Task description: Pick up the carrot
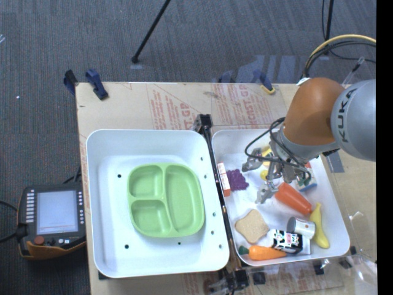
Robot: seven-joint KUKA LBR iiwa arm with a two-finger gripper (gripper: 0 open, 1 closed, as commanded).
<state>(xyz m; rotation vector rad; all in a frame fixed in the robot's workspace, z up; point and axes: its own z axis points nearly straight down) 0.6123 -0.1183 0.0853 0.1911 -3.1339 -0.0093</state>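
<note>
Carrot [266, 252] at near edge of right bin [341, 217], beside bread slice [252, 225] and cow-print can [287, 240] | my jaws [274, 180] hang spread and empty, well apart from it | drop straight onto its mid-length, squeeze across its width, avoid neighbours.
</note>
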